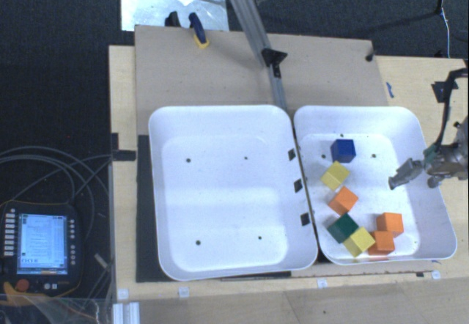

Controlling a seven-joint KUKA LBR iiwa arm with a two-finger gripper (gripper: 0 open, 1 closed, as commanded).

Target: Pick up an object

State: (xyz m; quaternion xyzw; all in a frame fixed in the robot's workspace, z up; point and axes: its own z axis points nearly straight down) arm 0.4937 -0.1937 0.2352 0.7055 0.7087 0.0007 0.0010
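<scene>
Several coloured cubes lie in the right white bin (410,124). A blue cube (343,149) is farthest back, with a yellow cube (335,175) and an orange cube (343,200) in front of it. Near the front wall sit a dark green cube (342,228), a second yellow cube (360,240) and two orange cubes (390,223) (381,243). My gripper (401,178) reaches in over the bin's right side, level with the first yellow cube and well to its right. It touches no cube and nothing shows in it.
The left white bin (227,190) adjoins the right one. A slanted metal pole (249,15) rises behind the bins. A teach pendant (37,245) with cables lies on the floor at the left. A yellow-and-blue clamp (198,29) sits at the bench's back edge.
</scene>
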